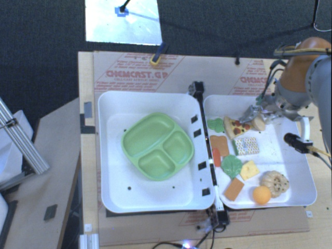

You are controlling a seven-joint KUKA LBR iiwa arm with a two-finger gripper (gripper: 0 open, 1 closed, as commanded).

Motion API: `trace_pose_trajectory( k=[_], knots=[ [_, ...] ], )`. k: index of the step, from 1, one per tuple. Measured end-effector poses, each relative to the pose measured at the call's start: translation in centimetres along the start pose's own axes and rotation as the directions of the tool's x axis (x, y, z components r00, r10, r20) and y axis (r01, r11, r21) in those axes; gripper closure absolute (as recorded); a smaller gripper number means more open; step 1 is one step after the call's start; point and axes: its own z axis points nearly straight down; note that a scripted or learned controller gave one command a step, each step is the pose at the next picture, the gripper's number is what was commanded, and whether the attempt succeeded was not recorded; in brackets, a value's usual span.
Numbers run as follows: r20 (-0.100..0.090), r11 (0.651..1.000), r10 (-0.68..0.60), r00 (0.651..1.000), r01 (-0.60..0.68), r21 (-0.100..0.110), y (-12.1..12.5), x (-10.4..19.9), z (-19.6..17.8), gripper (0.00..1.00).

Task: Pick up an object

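The right bin [306, 183] holds several toy foods: a pizza slice [236, 127], a green vegetable piece [215, 124], a salmon-coloured strip [220, 147], a checked cracker [246, 146], a green leaf [231, 166], a yellow cheese wedge [249, 170], an orange block [234, 189], an orange fruit [262, 195] and a cookie [275, 182]. My gripper [254, 114] is low over the bin's far part, just right of the pizza slice. A small cream piece [258, 123] lies right at its tip. Whether it grips anything is unclear.
The left bin [111, 188] contains a green divided plate [157, 145]. A black clipped divider [205, 144] separates the bins. The arm's grey body with its orange band [303, 71] hangs over the right bin's far right corner, with a black cable [296, 142] beside it.
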Motion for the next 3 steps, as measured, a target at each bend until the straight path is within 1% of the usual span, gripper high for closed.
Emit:
trace_pose_trajectory(
  k=[1, 2, 3],
  knots=[
    [0.006, 1.000, -0.003, 1.000, 0.003, -0.018, 0.6, -0.2, -2.0, 1.00],
    [0.001, 1.000, 0.000, 1.000, 0.000, -0.003, 0.6, -0.3, -8.5, 1.00],
    [0.000, 1.000, -0.001, 1.000, 0.001, -0.003, 0.8, -0.3, -14.0, 1.00]
  ],
)
